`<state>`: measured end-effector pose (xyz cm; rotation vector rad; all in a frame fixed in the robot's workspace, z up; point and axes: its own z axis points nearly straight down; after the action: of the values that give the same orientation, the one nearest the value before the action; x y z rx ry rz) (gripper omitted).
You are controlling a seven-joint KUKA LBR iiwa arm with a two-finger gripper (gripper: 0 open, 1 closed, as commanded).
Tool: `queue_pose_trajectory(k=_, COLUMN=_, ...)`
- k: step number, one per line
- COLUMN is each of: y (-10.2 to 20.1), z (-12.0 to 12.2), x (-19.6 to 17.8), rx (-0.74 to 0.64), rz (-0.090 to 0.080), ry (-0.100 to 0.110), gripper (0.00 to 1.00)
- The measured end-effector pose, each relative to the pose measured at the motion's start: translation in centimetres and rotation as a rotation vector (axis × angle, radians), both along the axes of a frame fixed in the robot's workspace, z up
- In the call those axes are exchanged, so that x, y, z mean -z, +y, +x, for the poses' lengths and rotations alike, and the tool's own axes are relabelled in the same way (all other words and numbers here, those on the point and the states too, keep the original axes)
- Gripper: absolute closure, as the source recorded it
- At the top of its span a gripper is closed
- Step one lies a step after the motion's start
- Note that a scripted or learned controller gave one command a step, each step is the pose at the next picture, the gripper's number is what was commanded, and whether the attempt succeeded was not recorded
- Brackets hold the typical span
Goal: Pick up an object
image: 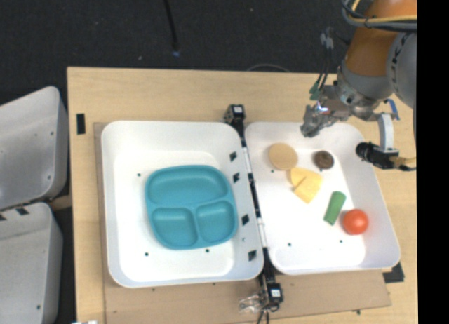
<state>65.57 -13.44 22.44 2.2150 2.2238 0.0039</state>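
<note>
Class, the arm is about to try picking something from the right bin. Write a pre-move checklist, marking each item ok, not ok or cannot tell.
1. Gripper positioned over the right white bin: ok, at its far edge.
2. Gripper carrying nothing: cannot tell.
3. Targets in the bin: ok. Round tan disc, yellow wedge pieces, small brown round piece, green cylinder, red ball.
4. Targets spaced apart: not ok for the disc and wedges, which touch; the ball and cylinder lie close together.
5. Teal divided tray in the left bin, out of the path: ok.
</note>
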Motion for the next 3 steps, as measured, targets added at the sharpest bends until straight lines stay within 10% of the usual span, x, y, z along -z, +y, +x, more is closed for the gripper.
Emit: queue_pose_trajectory(k=3, y=15.0, z=-3.8, x=-1.7, rx=-0.001, rz=0.0, ry=0.005, gripper=1.0)
